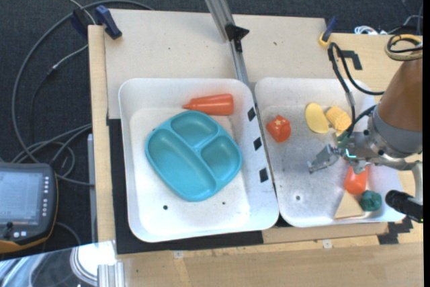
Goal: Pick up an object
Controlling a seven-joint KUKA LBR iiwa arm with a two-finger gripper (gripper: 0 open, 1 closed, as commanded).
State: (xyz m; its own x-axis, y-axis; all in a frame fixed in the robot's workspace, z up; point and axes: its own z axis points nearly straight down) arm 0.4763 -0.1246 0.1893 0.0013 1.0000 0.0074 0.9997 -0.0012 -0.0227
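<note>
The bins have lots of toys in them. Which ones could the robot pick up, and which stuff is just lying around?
Could be picked up:
orange carrot
blue divided plate
red pepper
yellow pieces
orange piece
green piece
tan wedge

Just lying around:
blue clamp
screen device
floor cables

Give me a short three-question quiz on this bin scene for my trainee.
1. True or false: the blue divided plate lies in the right bin.
2. Which lies nearest the plate? A) orange carrot B) red pepper C) yellow toy
3. Fill in: the gripper is above the ____ bin.

Key: 1 false; 2 A; 3 right.
</note>
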